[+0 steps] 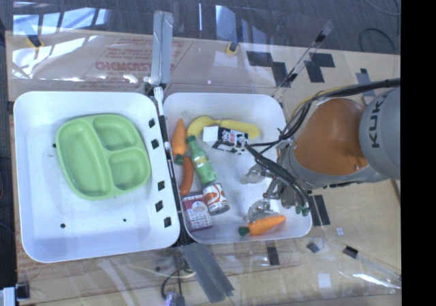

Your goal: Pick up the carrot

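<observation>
The carrot is not yet picked up. It lies on the floor of the right bin, in the corner at about 5 o'clock of this bin, close to the near wall. The end effector stands just above it, toward 12 o'clock from the carrot, with its two metal fingers pointing down to the bin floor. I judge that the fingers are spread apart, one near 11 o'clock and one near 6 o'clock of the end effector, and nothing is between them. The lower finger is very near to the carrot, perhaps touching its top edge; I cannot tell for sure. So the approach looks nearly finished, and what is left is to close on the carrot and to lift it.

The carrot is small and orange, with a dark green end at its 9 o'clock side. It lies almost flat, a little tilted, the thick end toward 3 o'clock. It looks smooth and round, so in my judgement it may roll or slip away.
</observation>
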